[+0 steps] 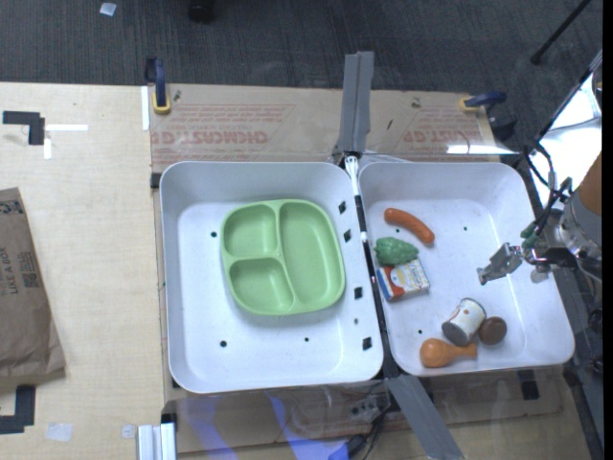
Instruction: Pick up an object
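Gripper [501, 262] hangs empty over the right bin [450, 182], fingers seemingly parted, so I would centre it above the small can [465, 320] lying just below before descending squarely.

matt green plastic plate [283, 256], glossy white bins [182, 286]

Two white bins [192, 353]; one green divided plate [283, 256]; six small objects [409, 225].
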